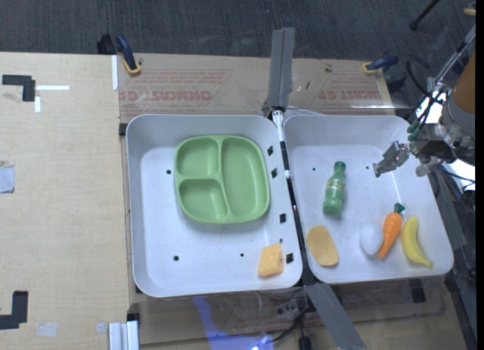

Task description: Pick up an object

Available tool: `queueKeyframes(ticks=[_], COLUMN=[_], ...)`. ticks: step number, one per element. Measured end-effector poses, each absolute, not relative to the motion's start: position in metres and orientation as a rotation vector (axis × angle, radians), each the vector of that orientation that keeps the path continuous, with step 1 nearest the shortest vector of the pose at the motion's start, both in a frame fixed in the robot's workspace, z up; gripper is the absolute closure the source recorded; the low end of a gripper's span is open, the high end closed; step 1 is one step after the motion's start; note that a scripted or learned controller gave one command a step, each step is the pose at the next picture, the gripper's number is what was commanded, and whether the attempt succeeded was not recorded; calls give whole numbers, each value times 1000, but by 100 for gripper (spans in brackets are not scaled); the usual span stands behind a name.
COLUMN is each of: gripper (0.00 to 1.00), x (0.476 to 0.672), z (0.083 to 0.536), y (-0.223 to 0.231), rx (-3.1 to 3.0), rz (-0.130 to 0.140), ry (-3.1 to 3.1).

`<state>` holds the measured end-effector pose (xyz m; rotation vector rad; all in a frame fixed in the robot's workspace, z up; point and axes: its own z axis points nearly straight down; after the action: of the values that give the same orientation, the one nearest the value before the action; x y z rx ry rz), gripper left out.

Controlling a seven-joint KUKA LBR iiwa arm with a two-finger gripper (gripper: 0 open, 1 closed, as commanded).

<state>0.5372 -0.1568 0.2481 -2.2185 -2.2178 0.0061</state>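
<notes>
Nothing's been grabbed yet: the gripper (392,157) is hung over the right bin (355,133), upper right of frame, grip state can't be told, and a drop toward the green bottle (334,188) at middle right is probably needed next.

The arm (463,106) is cut off by the right edge, so most of it cannot be seen. The fingers of the gripper (391,158) are too small and blurry to be told apart. Part of the white egg (369,240) is covered by the carrot (390,231).
</notes>
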Motion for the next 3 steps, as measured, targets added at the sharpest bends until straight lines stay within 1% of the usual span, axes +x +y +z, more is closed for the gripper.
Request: queueKeyframes(ticks=[1,2,3], gripper=[0,0,0], x=[503,482,507], z=[273,90,210], y=[-152,-151,-215], rx=[-2269,-2272,-2081], rz=[6,3,4], ry=[-2167,-2165,-2349])
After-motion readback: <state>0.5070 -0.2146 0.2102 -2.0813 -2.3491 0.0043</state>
